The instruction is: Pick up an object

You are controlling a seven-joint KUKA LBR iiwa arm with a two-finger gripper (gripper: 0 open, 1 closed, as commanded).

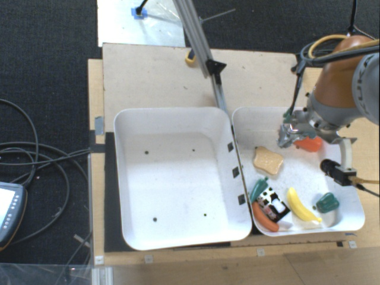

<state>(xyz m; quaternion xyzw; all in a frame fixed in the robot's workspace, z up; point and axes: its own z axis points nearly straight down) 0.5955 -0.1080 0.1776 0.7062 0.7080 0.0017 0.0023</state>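
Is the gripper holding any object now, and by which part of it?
Cannot be told. The gripper sits beside an orange object in the right bin; no grasp is visible.

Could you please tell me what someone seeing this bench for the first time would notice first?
Most striking is the grey and orange arm reaching in from the right, its gripper low over the far part of the right bin, beside an orange-red object. The near end of that bin holds a colourful cluster: a yellow banana, a tan bread-like piece and a teal item. The left bin is plain white.

gripper (289, 134) low in right bin (249, 120), beside orange object (309, 143); banana (301, 205) nearer front.
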